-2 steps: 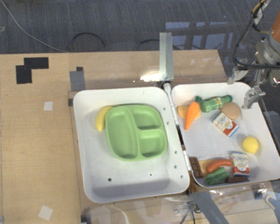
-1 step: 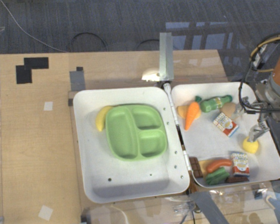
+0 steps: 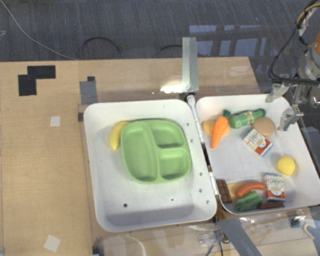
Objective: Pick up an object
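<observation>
Carrot point(image 3: 219, 131) by bin divider, gripper point(image 3: 286, 105) at rim

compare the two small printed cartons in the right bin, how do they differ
The upper carton lies in the open middle of the right bin, turned at a diagonal, beside the tan egg. The lower carton sits squarer to the view near the front wall, crowded against the green vegetable and orange sausage. The upper one shows more white and blue; the lower shows more orange. Both are small printed boxes of similar size.
</observation>
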Robot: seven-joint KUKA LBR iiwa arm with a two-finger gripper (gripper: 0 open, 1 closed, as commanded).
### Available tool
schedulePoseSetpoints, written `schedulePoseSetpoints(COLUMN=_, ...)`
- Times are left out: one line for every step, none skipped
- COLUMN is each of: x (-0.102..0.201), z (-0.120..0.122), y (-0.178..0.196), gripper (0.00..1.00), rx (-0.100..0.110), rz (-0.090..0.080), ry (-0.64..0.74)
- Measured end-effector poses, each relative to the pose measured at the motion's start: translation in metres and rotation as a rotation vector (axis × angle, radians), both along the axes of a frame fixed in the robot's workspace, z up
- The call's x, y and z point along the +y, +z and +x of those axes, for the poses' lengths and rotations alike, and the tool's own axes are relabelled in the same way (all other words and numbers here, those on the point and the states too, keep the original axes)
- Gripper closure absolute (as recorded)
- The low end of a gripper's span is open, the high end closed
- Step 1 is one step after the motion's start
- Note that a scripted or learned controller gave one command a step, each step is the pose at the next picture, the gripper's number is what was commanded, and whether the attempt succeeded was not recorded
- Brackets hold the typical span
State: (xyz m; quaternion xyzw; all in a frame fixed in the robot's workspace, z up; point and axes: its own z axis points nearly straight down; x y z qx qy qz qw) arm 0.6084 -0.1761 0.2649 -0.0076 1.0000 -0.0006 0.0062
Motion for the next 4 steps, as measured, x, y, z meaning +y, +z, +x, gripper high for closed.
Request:
schedulePoseSetpoints(x=-0.019, z=0.042, y=0.04, gripper=1.0, rx=0.001, rz=0.001, ry=-0.166)
schedulePoseSetpoints(x=-0.017, z=0.051, y=-0.085, gripper=1.0, rx=0.007, rz=-0.002, ry=0.607)
schedulePoseSetpoints(x=-0.029, z=0.064, y=0.012, gripper=1.0, rx=-0.006, rz=-0.01, ry=0.499)
schedulePoseSetpoints(x=-0.028, z=0.024, y=-0.095, gripper=1.0, rx=0.009, rz=-0.003, ry=0.741)
